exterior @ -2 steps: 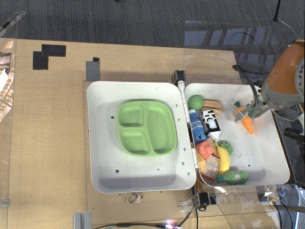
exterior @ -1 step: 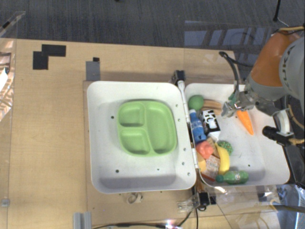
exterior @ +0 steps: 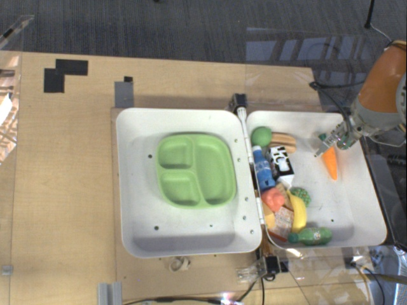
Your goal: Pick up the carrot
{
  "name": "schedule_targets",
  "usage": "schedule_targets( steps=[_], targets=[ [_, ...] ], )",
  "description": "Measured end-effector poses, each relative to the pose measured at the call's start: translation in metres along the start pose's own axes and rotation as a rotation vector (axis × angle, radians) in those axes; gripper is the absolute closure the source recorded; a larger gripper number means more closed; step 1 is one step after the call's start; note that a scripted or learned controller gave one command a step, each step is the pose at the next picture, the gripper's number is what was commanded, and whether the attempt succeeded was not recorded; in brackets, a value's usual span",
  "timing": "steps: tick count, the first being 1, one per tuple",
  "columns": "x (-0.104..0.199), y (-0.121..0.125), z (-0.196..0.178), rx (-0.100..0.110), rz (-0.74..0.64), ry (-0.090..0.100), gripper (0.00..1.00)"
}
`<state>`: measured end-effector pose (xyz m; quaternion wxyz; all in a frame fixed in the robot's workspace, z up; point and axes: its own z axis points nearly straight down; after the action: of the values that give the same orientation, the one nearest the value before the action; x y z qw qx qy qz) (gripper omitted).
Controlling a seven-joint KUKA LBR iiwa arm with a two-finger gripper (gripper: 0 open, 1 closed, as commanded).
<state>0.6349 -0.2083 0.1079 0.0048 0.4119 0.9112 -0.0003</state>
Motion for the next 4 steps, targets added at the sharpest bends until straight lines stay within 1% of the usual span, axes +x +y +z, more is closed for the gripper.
schedule_targets(
  steps=[1, 2, 3, 4],
  targets=[
    [0.070, 0.061, -0.057, -0.009, -0.043, 0.000, 1.00],
    [0.069, 0.057, -0.056, -0.004, -0.038, 0.001, 0.00],
    [0.053, 0.024, 0.003, -0.005, -0.193, -0.002, 0.00],
    [0.093, -0.011, 0.017, -0.007, -0.335, -0.005, 0.00]
  ],
)
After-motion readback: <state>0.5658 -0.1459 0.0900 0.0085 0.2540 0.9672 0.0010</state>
